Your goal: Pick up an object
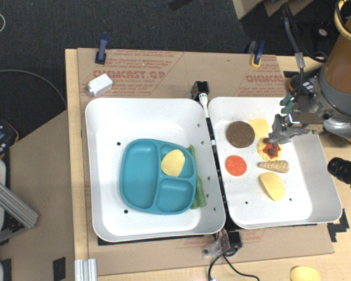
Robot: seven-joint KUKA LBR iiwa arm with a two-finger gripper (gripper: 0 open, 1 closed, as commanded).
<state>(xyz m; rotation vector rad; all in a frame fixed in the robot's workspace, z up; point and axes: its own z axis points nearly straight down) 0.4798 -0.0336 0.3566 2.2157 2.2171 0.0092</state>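
Hand over red-yellow toy

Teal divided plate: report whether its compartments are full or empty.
Mostly empty. The teal divided plate holds a single yellow piece in its upper right compartment; the other two show bare teal.

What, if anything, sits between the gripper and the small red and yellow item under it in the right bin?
Nothing visible does. The gripper hangs directly over the red and yellow item in the right bin. The brown disc, orange disc and ridged cone lie close around it, none in between.
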